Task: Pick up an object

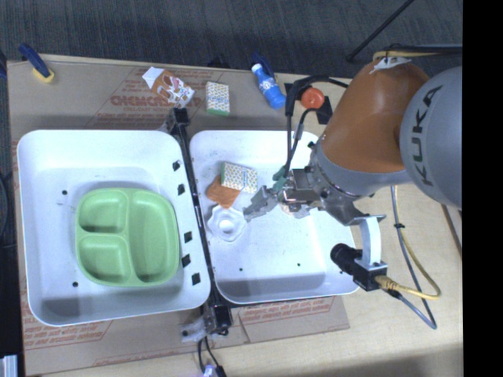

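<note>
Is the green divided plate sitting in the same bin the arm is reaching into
No, the green divided plate lies in the left bin, while the pincer is over the right bin.

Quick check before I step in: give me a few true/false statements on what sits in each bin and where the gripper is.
1. The green divided plate lies in the left bin. True.
2. The gripper is over the left bin. False: it is over the right bin.
3. A patterned box lies in the right bin. True.
4. The blue bottle lies inside the right bin. False: it lies on the cardboard beyond the bins.
</note>
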### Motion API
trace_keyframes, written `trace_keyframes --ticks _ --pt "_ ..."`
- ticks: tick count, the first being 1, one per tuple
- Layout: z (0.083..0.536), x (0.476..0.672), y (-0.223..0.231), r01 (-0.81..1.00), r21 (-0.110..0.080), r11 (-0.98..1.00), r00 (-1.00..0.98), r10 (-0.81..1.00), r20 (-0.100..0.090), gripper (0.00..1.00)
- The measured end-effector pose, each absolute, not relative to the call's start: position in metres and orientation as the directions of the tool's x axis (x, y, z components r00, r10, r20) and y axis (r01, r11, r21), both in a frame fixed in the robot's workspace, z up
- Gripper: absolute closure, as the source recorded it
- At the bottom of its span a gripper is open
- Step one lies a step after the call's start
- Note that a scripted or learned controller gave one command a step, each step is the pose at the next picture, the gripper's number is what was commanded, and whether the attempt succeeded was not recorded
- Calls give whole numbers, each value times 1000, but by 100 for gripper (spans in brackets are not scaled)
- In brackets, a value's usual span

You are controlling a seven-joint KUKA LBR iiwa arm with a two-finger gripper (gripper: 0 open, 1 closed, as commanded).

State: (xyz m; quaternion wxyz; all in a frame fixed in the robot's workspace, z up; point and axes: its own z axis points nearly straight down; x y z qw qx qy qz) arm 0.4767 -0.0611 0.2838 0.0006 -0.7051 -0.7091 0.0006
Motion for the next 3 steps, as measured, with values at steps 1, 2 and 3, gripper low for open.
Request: trace_keyframes --ticks 1,2,3 --pt "284 477 -61 1000 -2 6 -6 1000 0 0" --pt "284 477 -61 1000 -2 6 -6 1000 0 0" --pt "269 476 32 1000 -4 10 -10 1000 -1 0"
